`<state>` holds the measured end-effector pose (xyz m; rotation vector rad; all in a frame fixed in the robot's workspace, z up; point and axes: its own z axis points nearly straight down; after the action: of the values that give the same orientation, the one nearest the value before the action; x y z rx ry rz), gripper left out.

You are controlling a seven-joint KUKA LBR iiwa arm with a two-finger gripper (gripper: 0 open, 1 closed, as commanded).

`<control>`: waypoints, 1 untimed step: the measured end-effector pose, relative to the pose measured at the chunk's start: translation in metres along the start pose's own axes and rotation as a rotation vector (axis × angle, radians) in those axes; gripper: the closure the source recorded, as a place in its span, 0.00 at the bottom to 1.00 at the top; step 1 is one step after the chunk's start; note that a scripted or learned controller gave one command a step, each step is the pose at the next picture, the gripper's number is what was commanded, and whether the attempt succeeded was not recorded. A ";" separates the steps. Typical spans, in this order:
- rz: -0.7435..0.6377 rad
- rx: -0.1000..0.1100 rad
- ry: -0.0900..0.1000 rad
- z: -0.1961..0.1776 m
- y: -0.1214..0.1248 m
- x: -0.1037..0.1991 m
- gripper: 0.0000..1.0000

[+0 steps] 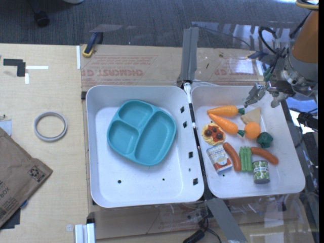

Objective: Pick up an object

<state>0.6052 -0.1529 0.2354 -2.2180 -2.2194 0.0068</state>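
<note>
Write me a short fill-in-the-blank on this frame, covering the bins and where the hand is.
1. The blue divided plate lies in the ____ bin.
2. The plate has ____ compartments.
3. The toy foods, such as the two carrots, lie in the ____ bin.
4. The hand hovers over the right bin's ____ corner.

Missing words: left; three; right; upper right

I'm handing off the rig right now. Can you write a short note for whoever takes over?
Hand: open, holding nothing, above the top edge of the right bin.
Right bin holds the toy food: two carrots, an orange, two sausages and a can, among others.
Left bin holds the blue divided plate.
Done: nothing picked yet.
Left: lower onto one item, grasp and lift.
</note>
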 end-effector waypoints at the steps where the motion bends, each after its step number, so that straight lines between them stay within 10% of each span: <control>1: -0.007 0.000 0.001 0.117 0.007 -0.022 0.00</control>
<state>0.6120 -0.1750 0.1187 -2.2094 -2.2272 0.0056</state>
